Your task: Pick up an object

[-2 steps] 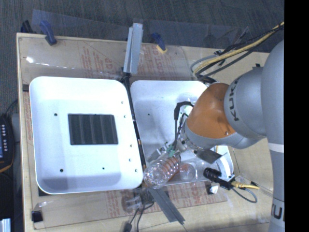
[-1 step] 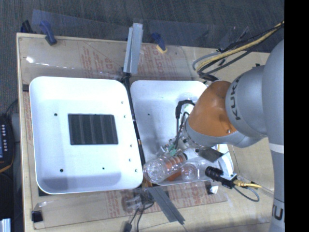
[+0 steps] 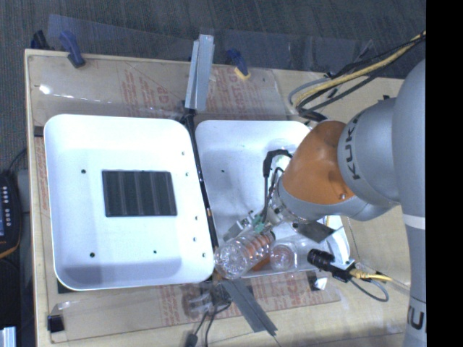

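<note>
While the arm reaches in from the right over the right-hand bin, I can see its orange band hanging above the middle of that bin and hiding most of what sits below the wrist. The gripper pokes out from under the band, low in the bin and pointing toward the near left corner, but from my seat I cannot tell how it is set or whether it has hold of anything. Right beside it, seemingly touching, lies a clear plastic bottle on its side along the bin's near wall, with something orange-brown showing through its middle. A second clear piece lies just to the right of the bottle, too blurred for me to name. The left-hand bin holds a dark ribbed rectangular panel flat near its middle. Yellow and black cables trail off beyond the bench's far right corner.
</note>
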Robot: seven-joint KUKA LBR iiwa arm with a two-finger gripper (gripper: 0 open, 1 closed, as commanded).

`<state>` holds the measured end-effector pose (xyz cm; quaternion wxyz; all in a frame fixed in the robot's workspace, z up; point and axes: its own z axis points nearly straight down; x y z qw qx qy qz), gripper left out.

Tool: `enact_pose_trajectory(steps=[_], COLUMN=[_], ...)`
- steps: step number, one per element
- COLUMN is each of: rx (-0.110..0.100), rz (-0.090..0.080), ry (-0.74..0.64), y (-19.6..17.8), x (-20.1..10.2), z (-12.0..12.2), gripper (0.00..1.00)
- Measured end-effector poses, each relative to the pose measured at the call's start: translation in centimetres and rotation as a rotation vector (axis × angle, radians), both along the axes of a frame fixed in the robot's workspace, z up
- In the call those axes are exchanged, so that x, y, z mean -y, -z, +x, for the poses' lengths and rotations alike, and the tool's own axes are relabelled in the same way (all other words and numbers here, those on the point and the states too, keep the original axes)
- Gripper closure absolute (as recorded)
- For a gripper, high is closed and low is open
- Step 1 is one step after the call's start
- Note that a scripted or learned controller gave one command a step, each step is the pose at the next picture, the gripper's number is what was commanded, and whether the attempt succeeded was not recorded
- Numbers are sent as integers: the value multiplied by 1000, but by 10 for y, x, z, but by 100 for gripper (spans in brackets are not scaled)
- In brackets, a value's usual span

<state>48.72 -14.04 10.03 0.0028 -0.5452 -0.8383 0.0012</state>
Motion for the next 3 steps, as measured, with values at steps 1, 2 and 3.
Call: enact_pose_trajectory(steps=[1, 2, 3], rx=[8, 8, 3], rz=[0, 0, -2], ry=[222, 223, 358], y=[2, 2, 9], x=[17, 17, 3], z=[-8, -8, 11], gripper=[0, 0, 0])
